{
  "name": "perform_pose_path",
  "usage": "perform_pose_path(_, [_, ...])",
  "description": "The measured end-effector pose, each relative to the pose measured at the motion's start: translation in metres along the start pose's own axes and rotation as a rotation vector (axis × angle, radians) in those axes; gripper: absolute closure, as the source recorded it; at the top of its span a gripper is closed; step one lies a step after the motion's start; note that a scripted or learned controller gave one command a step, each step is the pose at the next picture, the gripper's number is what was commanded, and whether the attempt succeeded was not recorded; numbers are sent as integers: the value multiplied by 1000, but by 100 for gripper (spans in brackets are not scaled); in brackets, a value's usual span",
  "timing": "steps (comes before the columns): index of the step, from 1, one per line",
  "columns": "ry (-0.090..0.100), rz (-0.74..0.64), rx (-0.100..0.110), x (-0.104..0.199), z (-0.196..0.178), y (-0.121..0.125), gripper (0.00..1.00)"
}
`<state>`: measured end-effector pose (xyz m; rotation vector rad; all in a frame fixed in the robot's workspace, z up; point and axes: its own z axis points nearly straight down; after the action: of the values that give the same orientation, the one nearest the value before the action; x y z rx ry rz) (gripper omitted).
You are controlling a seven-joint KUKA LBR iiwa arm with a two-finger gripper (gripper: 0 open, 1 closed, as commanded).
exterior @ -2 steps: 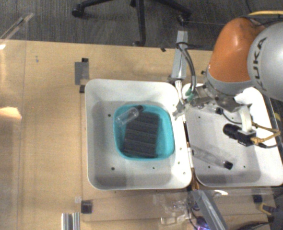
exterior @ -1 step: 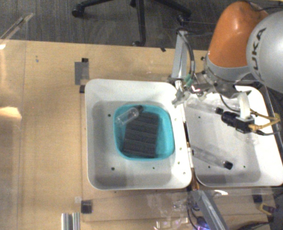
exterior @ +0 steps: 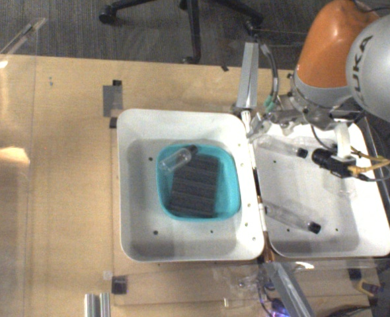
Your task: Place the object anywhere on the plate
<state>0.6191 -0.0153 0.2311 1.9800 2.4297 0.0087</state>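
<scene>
A teal plate (exterior: 229, 177) sits in the left bin (exterior: 135, 197). A dark ribbed rectangular object (exterior: 195, 187) lies flat on the plate. A small clear bottle with a dark cap (exterior: 175, 158) rests on the plate's upper left rim, beside the ribbed object. My gripper (exterior: 272, 119) hangs over the top left corner of the right bin (exterior: 367, 236), close to the wall between the bins and apart from the plate. I see nothing held in it.
Two clear tubes with black caps lie in the right bin, one near the upper middle (exterior: 284, 149) and one near the front (exterior: 293, 218). The arm's black fitting with orange wires (exterior: 337, 162) hangs over that bin. A metal post (exterior: 248, 78) stands behind the bins.
</scene>
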Motion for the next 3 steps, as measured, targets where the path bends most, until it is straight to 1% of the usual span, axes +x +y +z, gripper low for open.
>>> perform_pose_path(1, [-1,66,-2,-19,-66,38,0])
perform_pose_path(2, [-2,141,-3,-36,-111,46,0])
perform_pose_path(3, [-1,181,2,-74,-83,37,0])
